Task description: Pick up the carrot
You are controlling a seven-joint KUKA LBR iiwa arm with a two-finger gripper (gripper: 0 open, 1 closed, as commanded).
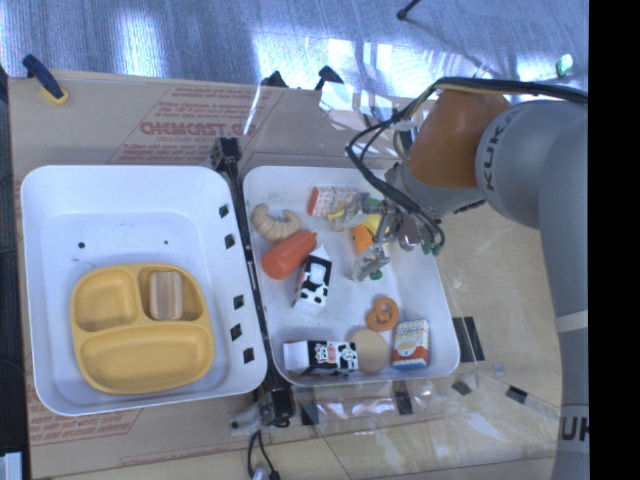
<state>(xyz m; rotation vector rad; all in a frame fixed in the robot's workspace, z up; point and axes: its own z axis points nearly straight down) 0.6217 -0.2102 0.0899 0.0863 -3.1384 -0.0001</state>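
Bench cardboard reads "CHEMCAST"; arm reads "KUKA".

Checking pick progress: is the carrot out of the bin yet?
No. The carrot lies in the right bin, beside the croissant.

Carrot in rt bin, tray in left.
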